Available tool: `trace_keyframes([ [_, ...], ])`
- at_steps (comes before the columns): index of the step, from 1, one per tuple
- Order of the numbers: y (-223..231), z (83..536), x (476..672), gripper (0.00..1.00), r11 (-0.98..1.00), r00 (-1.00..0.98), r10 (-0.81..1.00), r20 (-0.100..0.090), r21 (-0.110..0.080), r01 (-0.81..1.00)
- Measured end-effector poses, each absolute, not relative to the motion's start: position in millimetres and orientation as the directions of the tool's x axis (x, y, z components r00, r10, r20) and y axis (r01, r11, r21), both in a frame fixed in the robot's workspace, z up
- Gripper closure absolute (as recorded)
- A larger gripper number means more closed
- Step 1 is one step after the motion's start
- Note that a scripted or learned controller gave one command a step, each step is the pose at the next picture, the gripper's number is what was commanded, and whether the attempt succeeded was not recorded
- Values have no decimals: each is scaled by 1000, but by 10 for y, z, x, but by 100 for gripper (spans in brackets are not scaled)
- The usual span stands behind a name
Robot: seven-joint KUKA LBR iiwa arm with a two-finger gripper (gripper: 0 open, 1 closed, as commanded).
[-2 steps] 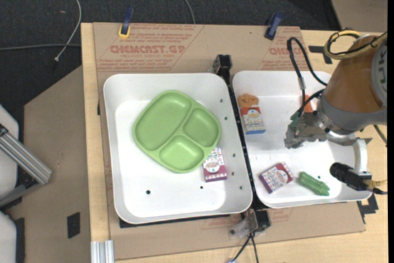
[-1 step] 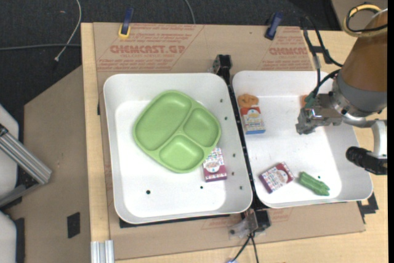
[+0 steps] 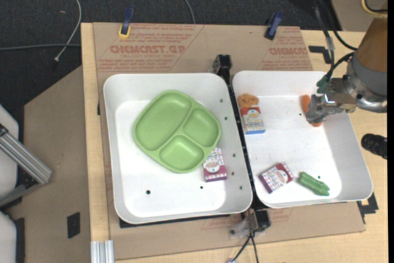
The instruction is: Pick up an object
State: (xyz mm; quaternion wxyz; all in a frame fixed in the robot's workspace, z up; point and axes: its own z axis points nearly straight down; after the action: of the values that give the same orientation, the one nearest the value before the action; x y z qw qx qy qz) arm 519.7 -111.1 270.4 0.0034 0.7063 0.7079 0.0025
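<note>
Pincer [image 3: 318,111] sits low at the right bin's [image 3: 345,194] far right side, directly over a small orange thing [image 3: 306,101]. That thing peeks out on its left and beneath. Its long axis is hidden.

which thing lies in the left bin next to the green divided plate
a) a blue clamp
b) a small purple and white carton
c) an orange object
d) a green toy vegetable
b: the small purple and white carton lies in the left bin at the lower right edge of the green divided plate, while the green toy vegetable and the orange object are in the right bin.
</note>
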Motion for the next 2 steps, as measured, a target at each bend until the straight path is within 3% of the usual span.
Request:
trace_keyframes([
  [1,-1112,3021,5208,100,2,-2,1000,-1,5,1000],
  [2,-592,2805,5224,100,6,-6,1000,3,-3,1000],
])
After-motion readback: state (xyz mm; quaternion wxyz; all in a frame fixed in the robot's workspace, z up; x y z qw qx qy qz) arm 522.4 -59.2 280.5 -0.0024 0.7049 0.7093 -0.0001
